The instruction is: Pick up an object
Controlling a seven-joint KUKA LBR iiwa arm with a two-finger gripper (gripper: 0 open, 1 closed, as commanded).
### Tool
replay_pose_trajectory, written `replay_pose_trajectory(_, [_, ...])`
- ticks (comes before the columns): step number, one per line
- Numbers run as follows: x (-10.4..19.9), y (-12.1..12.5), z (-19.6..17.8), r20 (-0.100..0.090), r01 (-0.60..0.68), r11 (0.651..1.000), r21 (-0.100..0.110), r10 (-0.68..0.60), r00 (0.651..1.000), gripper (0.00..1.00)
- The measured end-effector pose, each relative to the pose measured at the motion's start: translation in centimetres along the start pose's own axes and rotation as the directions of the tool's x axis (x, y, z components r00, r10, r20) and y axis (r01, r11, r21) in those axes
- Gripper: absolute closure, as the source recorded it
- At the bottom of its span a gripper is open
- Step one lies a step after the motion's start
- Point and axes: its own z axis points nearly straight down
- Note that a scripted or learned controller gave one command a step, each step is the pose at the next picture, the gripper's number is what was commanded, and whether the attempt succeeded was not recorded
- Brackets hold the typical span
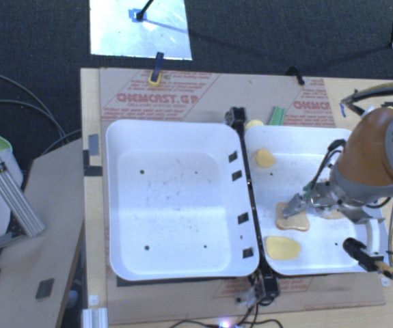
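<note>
Nearest the lower edge of the frame, in the right bin, a pale yellow oval piece lies flat on the white floor close to the front wall. Just above it sits a tan, irregular flat piece, and the gripper is down on its upper left edge, fingertips touching or nearly touching it. The fingers look close together, but at this size I cannot tell whether they are closed or whether anything sits between them. Right of the gripper, another tan scrap shows partly under the wrist. The arm, orange-banded, comes in from the right edge of the frame.

Further up the same bin, a small round yellow piece rests near the divider. A second yellowish ball sits on the bin's upper rim.

The left bin fills mid-frame. Beyond both, the printed cardboard sheet carries a yellow-tipped clamp and a green strip.
</note>
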Motion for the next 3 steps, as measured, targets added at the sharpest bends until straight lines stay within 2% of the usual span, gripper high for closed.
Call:
replay_pose_trajectory(1, [3.3, 6.4, 1.1, 0.001, 0.009, 1.000, -0.012, -0.009, 1.000, 0.00])
replay_pose_trajectory(2, [-0.3, 10.9, 0.9, 0.003, 0.005, 1.000, -0.013, -0.005, 1.000, 0.00])
replay_pose_trajectory(3, [0.5, 2.2, 1.2, -0.002, -0.001, 1.000, 0.001, 0.001, 1.000, 0.00])
